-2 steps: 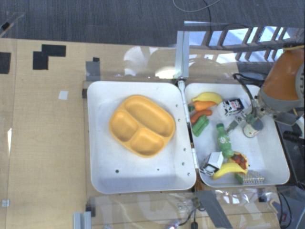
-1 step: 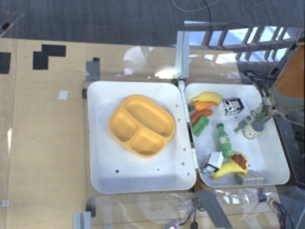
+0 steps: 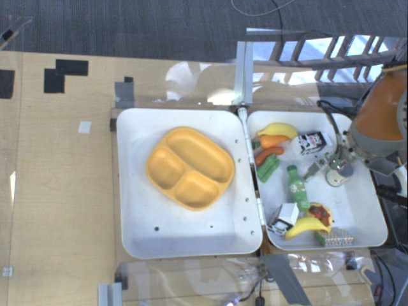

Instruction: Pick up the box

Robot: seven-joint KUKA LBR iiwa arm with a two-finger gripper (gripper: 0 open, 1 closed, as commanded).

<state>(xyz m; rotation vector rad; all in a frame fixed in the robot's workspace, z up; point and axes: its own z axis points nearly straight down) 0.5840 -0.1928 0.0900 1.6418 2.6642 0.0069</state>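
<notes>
One box point(image 3: 312, 143) sits beside the pincer point(image 3: 336, 164) (grip state seemingly unreadable, blurred).

Bright, even light; slight softness, glare.

Divided plate point(image 3: 190, 167) at the left bin's point(image 3: 137, 234) middle, right bin point(image 3: 376, 225) holding box point(image 3: 312, 143) near its far edge, bottle point(image 3: 296, 187) mid-bin, banana point(image 3: 305, 227) near its front edge, gripper point(image 3: 338, 168) toward its right edge
</notes>
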